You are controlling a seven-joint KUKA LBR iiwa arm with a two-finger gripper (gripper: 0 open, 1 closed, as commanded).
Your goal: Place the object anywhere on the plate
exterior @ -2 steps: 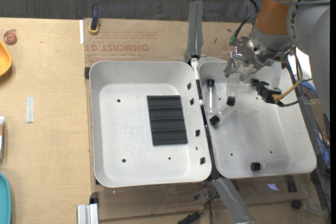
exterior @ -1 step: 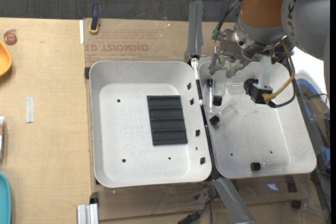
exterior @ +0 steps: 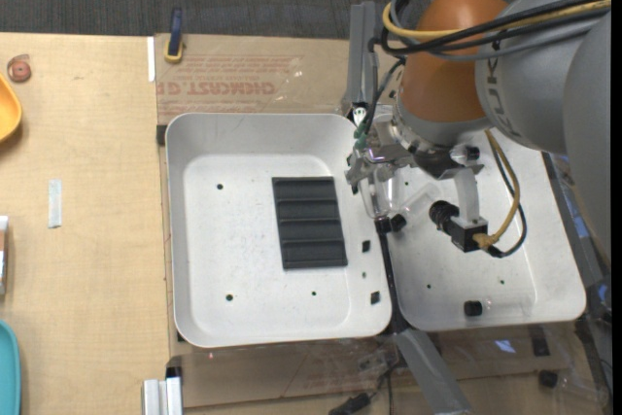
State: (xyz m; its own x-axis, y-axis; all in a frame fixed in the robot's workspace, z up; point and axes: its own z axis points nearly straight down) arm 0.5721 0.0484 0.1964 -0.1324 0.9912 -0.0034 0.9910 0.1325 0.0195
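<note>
Nothing rests on the ribbed black slab (exterior: 309,223) at the centre of the left bin (exterior: 194,238), which I take for the plate, so the placing looks undone. The likely object, a small black piece (exterior: 473,308), lies low in the right bin (exterior: 544,277). The tool (exterior: 387,201) hangs over the seam between the bins, too cluttered by the wrist to tell whether it is open or closed.

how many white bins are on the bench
2. The left bin sits mid-view and holds a black ribbed block. The right bin adjoins it on the right, partly covered by the arm, so some of its floor is hidden.
</note>
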